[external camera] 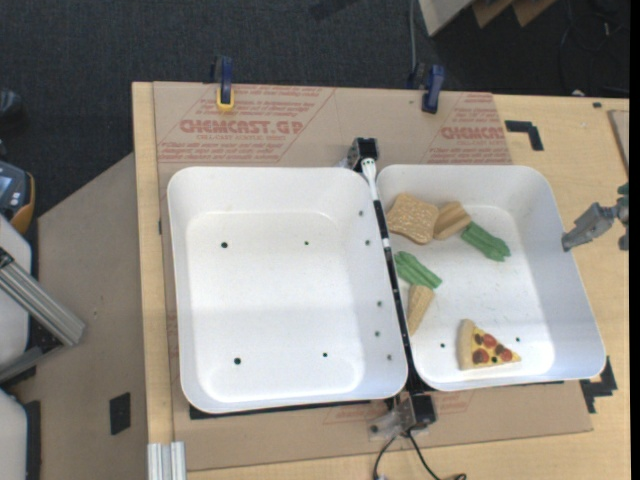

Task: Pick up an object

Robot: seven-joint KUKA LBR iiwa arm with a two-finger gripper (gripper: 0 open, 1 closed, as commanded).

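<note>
The arm is cut off at the view's right edge; the grey gripper (590,226) is all that enters, just outside the right bin's (556,218) right rim. Whether it is spread or pressed together cannot be told. The pizza slice (485,347) lies near that bin's front edge, tip pointing right. Bread pieces (413,218) and green pieces (486,241) lie toward its back-left corner.

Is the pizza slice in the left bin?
No, the pizza slice lies in the right bin, near its front edge.
</note>
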